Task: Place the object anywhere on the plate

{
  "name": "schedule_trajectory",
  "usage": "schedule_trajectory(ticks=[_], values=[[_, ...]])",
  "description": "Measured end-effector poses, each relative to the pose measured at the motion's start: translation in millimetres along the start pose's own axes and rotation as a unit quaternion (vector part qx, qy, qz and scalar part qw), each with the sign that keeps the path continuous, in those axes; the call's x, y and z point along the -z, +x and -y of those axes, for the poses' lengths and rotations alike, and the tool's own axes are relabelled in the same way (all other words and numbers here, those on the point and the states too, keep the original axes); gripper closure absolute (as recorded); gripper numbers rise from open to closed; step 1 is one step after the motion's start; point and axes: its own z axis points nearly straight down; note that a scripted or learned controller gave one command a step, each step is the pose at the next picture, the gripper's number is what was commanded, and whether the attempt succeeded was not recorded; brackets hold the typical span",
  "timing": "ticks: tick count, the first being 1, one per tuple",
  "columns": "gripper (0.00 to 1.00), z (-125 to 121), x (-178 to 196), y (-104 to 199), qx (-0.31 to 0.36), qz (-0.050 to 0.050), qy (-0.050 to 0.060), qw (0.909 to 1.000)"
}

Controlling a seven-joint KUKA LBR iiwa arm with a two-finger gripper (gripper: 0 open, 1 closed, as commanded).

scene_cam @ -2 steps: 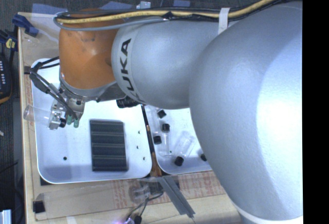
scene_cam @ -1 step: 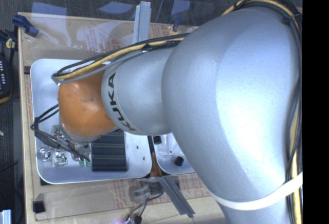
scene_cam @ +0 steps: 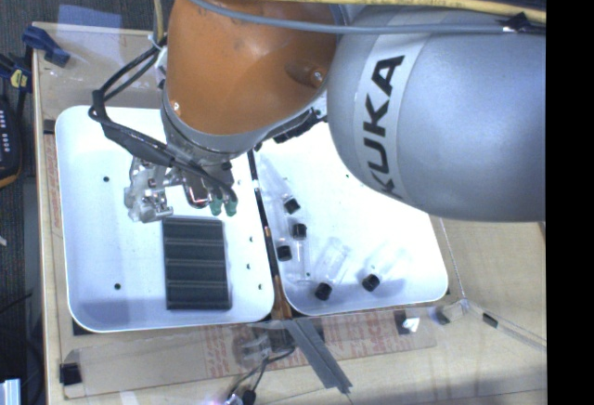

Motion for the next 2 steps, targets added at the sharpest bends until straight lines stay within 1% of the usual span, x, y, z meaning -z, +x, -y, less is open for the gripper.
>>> schedule_trajectory(ticks=[1, 2], values=[[1.0, -23, -162, 1, -0.021, -0.005, 0.001, 0.9998], [1.0, -23, 2, -7, -0.036, -0.001, 0.0, 0.9994]])
